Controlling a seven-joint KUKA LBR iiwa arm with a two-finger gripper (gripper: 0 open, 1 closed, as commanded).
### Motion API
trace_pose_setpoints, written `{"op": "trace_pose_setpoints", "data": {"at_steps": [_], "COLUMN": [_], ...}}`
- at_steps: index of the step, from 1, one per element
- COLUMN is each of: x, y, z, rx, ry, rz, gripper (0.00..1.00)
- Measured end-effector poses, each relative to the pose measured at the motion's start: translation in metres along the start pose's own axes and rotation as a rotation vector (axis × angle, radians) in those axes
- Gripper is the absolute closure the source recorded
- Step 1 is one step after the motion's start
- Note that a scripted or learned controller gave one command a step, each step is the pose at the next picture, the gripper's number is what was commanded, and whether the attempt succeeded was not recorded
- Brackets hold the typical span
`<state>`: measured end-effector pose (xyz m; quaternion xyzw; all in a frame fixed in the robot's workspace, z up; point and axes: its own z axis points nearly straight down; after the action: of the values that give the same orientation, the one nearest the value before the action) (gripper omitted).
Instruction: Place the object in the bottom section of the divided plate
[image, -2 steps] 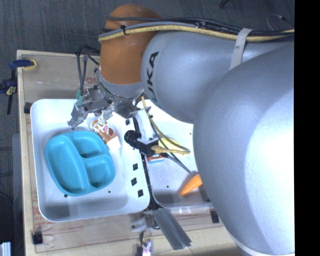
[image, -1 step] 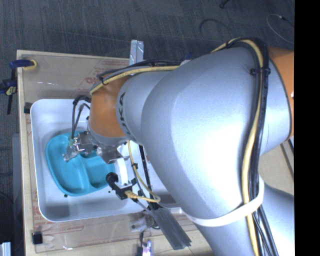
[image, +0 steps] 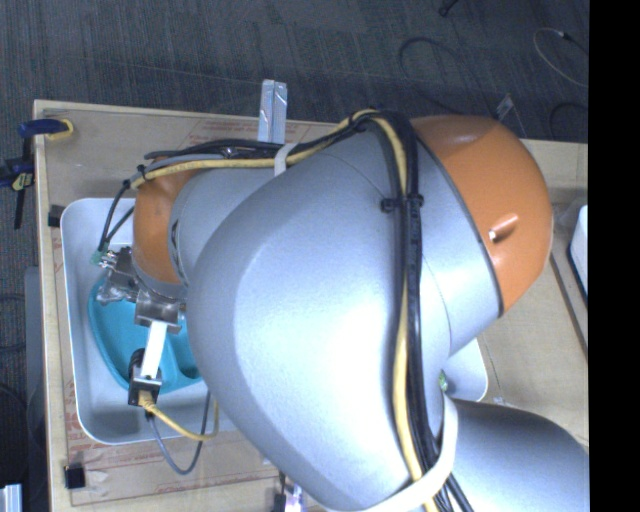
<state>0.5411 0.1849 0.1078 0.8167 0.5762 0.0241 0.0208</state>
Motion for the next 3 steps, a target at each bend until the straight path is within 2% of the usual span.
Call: {"op": "trace_pose_setpoints", "data": {"at_steps": [1,2,3], "x": [0.016,0.013,0.009], "y": [0.003,0.003,-0.073], "z": [0.003,-0.005,0.012], "rx": [0.013,0.018,0.050], "ry": [-0.022,-0.031,-0.045], "rz": [0.645,0.641,1.020], "gripper": [0.00,1.00,1.00]}}
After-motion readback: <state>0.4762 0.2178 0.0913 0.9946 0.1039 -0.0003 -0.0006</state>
